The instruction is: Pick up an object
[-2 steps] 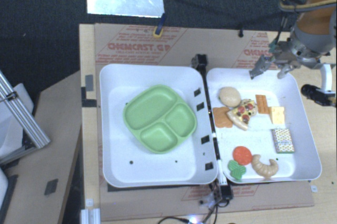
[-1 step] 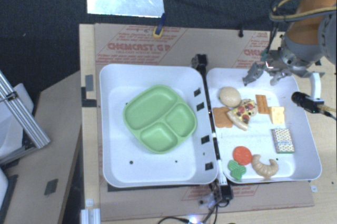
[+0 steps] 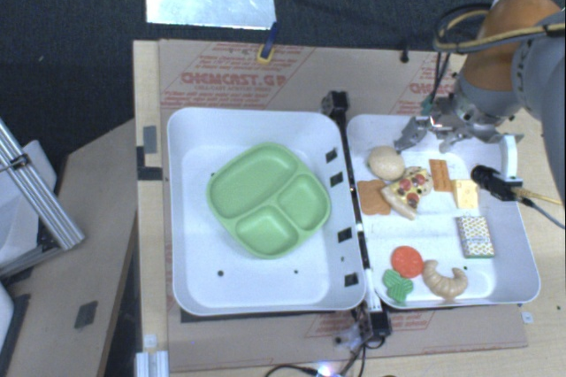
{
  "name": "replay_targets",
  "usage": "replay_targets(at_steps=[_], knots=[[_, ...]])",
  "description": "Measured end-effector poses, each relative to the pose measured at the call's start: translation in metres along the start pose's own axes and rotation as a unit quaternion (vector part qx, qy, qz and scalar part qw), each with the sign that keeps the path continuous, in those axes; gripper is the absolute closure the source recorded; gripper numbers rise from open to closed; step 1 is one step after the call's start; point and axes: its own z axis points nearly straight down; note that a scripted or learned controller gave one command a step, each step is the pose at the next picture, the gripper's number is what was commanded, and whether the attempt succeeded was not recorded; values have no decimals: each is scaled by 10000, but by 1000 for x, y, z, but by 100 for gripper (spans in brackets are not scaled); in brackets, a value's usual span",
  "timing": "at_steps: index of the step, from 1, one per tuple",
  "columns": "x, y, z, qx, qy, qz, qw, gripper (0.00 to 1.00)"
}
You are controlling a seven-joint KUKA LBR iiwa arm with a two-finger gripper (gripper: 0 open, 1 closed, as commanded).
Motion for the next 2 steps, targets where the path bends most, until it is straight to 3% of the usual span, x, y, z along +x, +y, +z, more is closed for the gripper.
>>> replay_targets(at_steps=[1, 2], knots=[[2, 3, 45, -40, 16, 1, 10000, 0], [1, 6, 30, -87, 7, -13, 10000, 100]])
